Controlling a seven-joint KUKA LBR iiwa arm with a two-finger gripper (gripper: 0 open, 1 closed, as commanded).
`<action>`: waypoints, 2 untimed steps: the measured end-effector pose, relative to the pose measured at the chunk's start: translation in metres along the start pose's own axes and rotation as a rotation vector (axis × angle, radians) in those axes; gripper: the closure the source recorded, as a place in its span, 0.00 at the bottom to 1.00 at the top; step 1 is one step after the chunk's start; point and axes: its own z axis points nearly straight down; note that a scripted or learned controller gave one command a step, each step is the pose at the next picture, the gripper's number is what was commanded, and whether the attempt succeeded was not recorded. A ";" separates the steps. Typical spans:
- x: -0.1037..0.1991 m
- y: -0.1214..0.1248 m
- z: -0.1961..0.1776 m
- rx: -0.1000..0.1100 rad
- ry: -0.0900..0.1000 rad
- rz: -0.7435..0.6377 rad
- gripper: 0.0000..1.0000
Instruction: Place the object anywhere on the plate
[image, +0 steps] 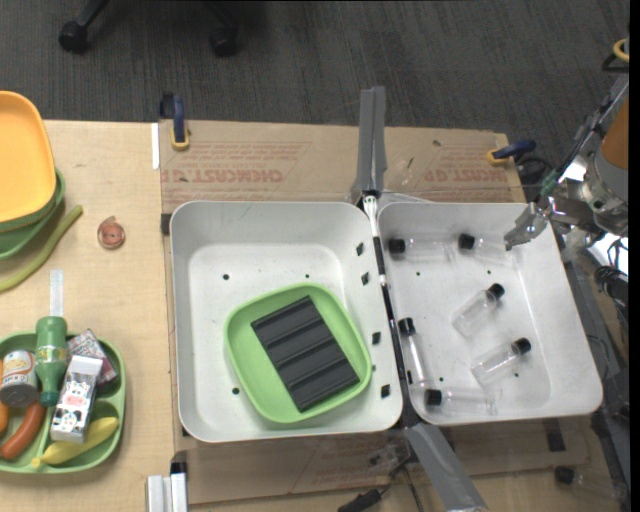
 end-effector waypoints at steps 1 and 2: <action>-0.026 0.024 0.013 0.000 -0.001 -0.010 0.00; -0.022 0.032 -0.005 0.000 0.000 0.005 0.00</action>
